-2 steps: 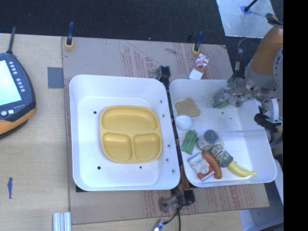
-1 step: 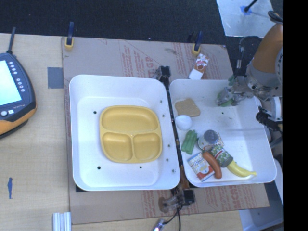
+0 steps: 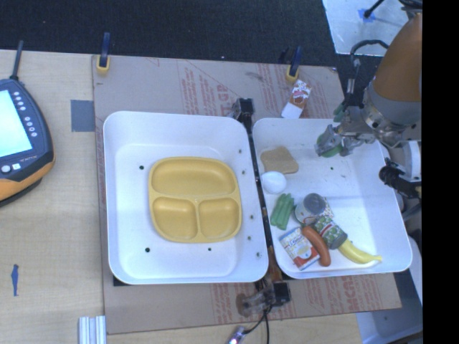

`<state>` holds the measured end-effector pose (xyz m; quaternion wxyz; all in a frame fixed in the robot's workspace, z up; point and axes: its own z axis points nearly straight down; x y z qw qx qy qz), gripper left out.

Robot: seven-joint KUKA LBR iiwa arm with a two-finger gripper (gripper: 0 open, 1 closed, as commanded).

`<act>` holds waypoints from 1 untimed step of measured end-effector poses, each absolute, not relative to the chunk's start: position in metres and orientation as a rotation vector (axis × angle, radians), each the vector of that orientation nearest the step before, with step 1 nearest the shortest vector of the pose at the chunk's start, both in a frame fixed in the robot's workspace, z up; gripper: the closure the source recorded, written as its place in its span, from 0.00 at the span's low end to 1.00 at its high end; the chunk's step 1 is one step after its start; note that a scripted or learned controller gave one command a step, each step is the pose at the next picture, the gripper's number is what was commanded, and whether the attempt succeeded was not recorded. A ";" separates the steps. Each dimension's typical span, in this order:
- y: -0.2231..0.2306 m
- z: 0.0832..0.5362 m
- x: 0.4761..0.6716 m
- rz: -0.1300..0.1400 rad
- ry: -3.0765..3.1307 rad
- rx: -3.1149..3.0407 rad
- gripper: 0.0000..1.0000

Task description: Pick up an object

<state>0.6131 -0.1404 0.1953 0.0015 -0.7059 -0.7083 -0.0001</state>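
The right white bin (image 3: 380, 192) holds several items: a tan bread slice (image 3: 279, 160), a white egg (image 3: 273, 183), a green vegetable (image 3: 282, 211), a tin can (image 3: 312, 206), a red sausage (image 3: 316, 244), a banana (image 3: 358, 252), a small carton (image 3: 295, 248) and a green-patterned packet (image 3: 330, 231). My gripper (image 3: 332, 147) hangs low over the far part of this bin, right of the bread slice. A greenish patch shows at its tip, and I cannot make out what it is.
The left white bin (image 3: 122, 192) holds a yellow divided plate (image 3: 194, 198). A small red and white packet (image 3: 297, 97) lies on the cardboard beyond the right bin. A control pendant (image 3: 18, 138) rests at the bench's left edge. Clamps (image 3: 104, 59) hold the cardboard's far edge.
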 end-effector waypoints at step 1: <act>-0.071 0.203 0.620 0.004 -2.227 -2.214 1.00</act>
